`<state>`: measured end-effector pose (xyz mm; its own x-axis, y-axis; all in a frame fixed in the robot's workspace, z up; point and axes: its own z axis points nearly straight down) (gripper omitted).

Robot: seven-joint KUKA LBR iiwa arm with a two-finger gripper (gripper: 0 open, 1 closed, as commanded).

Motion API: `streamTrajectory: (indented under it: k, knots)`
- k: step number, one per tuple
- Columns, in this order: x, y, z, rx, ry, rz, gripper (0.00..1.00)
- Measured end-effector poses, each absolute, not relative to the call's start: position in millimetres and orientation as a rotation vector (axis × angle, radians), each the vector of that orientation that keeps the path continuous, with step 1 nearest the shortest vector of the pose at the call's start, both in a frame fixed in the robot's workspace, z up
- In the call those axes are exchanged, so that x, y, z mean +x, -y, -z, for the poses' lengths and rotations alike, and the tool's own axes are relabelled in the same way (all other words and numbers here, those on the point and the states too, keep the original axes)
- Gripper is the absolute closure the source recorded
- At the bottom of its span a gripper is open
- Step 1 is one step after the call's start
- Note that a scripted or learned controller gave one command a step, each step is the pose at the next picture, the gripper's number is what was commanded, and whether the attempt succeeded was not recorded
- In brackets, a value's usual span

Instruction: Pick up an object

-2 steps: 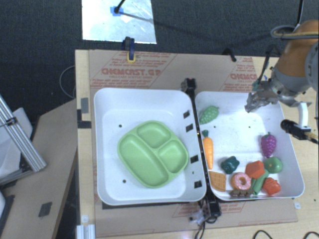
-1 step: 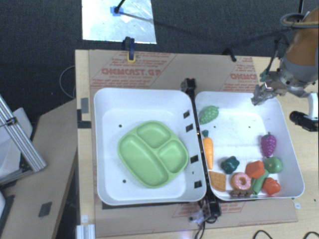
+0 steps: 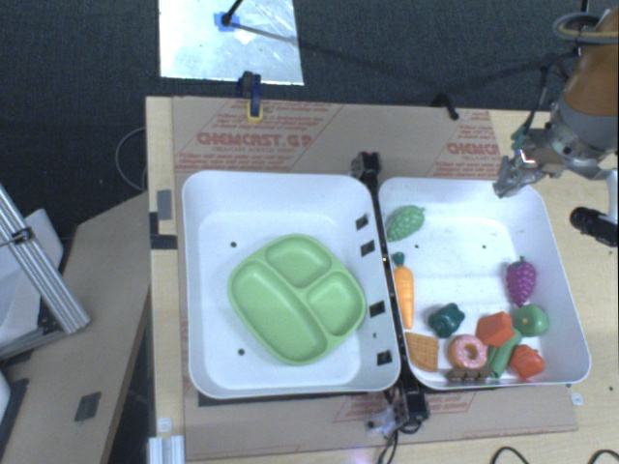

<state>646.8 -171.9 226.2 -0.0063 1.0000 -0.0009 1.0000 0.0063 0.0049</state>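
Seen from above at a slant: a tan tabletop (image 3: 319, 129) with red print, carrying two shallow white bins side by side. Around it, dark carpet floor (image 3: 406, 27), with a shiny silver sheet (image 3: 230, 29) lying beyond the far edge and a thin black rod crossing it. Clipped to the far edge, a small blue and yellow clamp (image 3: 251, 95). To the left, a lower beige surface (image 3: 97, 288) and a slanted aluminium rail (image 3: 34, 259).

In the left bin (image 3: 208, 211), a green divided plate (image 3: 295, 298), lying flat near the middle. In the right bin (image 3: 455, 249), toy foods: a green leafy piece (image 3: 405, 222) near the far left corner, a carrot (image 3: 403, 296) along the left wall, purple grapes (image 3: 520, 280) toward the right wall. Crowded along the near edge, close together or touching: a tan cracker (image 3: 422, 349), a dark teal piece (image 3: 446, 319), a pink doughnut (image 3: 468, 353), an orange piece (image 3: 494, 328), a green apple (image 3: 529, 319), a red piece (image 3: 526, 362).

Reaching in from the right, the grey arm, its pincer (image 3: 510, 180) hanging above the far right corner of the right bin, well apart from every toy. Cannot tell whether open or closed; nothing seen in its grip.
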Motion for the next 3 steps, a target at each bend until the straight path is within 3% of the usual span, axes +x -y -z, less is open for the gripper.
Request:
streamTrajectory:
  k: [2,3]
  knots:
    - [599.0,80,-216,2.213,-2.232,-0.001,1.00]
    - [606.4,69,-227,2.213,-2.228,-0.003,1.00]
